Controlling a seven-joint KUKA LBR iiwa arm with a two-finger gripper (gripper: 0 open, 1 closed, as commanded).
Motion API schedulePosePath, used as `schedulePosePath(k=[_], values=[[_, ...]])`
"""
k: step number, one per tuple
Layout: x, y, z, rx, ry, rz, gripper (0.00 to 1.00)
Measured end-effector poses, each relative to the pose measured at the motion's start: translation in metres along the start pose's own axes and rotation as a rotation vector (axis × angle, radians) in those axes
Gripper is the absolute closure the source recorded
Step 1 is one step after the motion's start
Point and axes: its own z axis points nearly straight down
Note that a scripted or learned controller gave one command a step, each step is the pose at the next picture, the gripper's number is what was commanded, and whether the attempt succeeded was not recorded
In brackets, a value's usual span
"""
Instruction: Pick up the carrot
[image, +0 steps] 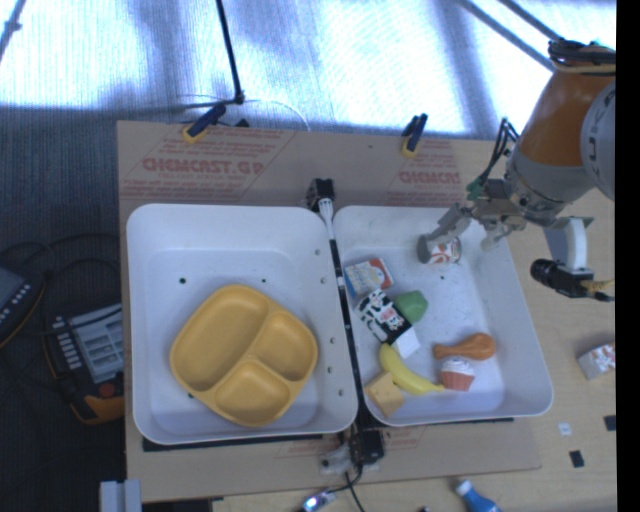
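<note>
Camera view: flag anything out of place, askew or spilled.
A small white carton lies outside both bins, on the bench beside the right bin. In the left bin, the yellow divided plate sits skewed to the walls. Nothing looks spilled or broken.

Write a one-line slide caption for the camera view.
Gripper over right bin, toy food inside; yellow plate in left.

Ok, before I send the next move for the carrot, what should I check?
1. Carrot visible and uncovered in the right bin: ok.
2. Hand above the carrot: not ok; it is at the bin's far end, beside a small can.
3. Hand free of that can: cannot tell.
4. Space around the carrot: not ok; the cupcake sits right beside it and the banana is close.
</note>
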Motion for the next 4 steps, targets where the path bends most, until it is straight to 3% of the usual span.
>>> schedulePosePath(k=[1, 2, 3, 4], values=[[-0.011, -0.072, 0.057, 0.002, 0.000, -0.016, 0.00], [-0.009, -0.127, 0.126, -0.011, -0.003, -0.139, 0.00], [-0.009, -0.126, 0.116, -0.014, -0.004, -0.137, 1.00], [-0.006, -0.123, -0.037, -0.003, -0.002, 0.053, 1.00]])
